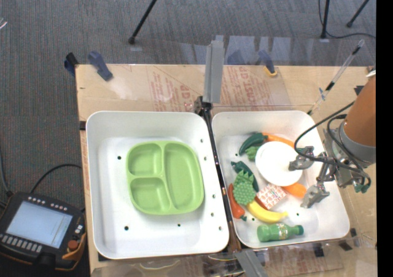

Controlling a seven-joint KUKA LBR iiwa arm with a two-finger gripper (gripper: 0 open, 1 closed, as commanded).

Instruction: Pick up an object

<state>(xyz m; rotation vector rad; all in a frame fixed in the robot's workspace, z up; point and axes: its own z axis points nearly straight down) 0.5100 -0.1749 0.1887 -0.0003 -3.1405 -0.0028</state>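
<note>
Bright, even light from overhead; my white bins (98, 147) glare slightly, shadows soft, focus mildly grainy throughout.

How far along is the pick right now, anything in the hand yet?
Nothing looks picked yet. The hand is open over the right bin, near the white plate, with nothing between its fingers. The toy banana, green bottle and small red-and-white box all lie in that bin. Choosing one, closing on it and lifting it are left.
</note>
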